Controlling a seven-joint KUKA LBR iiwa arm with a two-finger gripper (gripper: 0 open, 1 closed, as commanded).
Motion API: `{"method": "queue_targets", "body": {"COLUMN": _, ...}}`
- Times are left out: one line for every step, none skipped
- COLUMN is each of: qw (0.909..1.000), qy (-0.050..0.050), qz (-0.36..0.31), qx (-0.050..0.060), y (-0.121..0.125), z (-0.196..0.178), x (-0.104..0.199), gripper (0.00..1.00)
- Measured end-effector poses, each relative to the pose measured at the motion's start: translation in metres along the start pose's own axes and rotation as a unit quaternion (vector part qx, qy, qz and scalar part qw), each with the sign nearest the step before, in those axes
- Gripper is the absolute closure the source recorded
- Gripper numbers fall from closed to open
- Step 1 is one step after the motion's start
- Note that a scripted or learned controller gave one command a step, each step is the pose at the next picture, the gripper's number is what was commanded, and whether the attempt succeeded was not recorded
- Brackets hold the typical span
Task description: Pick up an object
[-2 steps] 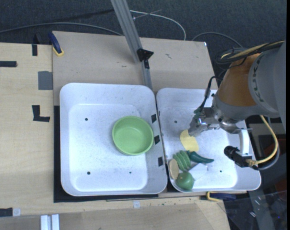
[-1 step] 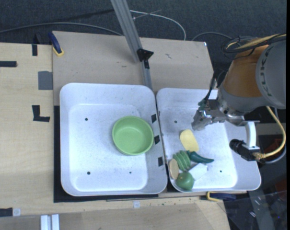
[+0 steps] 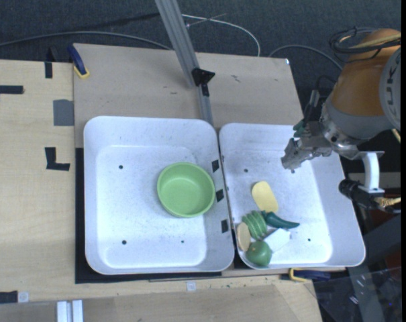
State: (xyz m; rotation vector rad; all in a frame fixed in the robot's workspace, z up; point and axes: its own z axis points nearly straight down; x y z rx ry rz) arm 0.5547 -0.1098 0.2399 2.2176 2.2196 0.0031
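Desk (image 3: 142,92): tan board carrying two shallow white bins side by side.
Left bin (image 3: 109,200): holding one green bowl.
Right bin (image 3: 323,206): holding the small pieces, all bunched toward its 7 o'clock corner.
Arm (image 3: 364,92): reaching in from 3 o'clock, orange band above grey wrist.
Pincer (image 3: 291,161): hanging over the right bin's 12 o'clock half, well apart from every piece; impossible to tell whether released or clenched, nothing visibly between the tips.
Green bowl (image 3: 186,190): largest candidate, near the middle of the left bin, upright. Likely light, stiff plastic with a smooth, slippery wall; best taken by pinching the rim, one tip inside and one outside.
Yellow piece (image 3: 264,196): flat oval, lying at 6 o'clock from the pincer, free on all sides. Probably light and rigid, low profile, so prone to sliding; pinch across the narrow width.
Green cluster (image 3: 260,225): leafy-looking toy with a dark teal part at 3 o'clock, touching its neighbours; crowded, harder to isolate.
Round green piece (image 3: 259,253): against the bin's 6 o'clock wall; rounded, apt to roll out of a grip.
Pale piece (image 3: 243,236): small, pressed near the 9 o'clock wall, little room for the tips.
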Motion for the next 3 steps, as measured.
{"method": "queue_targets", "body": {"qw": 1.0000, "qy": 0.002, "qz": -0.003, "qx": 0.002, "y": -0.006, "z": -0.008, "x": 0.052, "gripper": 1.00}}
{"method": "queue_targets", "body": {"qw": 1.0000, "qy": 0.002, "qz": -0.003, "qx": 0.004, "y": -0.013, "z": 0.007, "x": 0.107, "gripper": 1.00}}
{"method": "queue_targets", "body": {"qw": 1.0000, "qy": 0.001, "qz": -0.003, "qx": 0.004, "y": -0.020, "z": 0.017, "x": 0.165, "gripper": 1.00}}
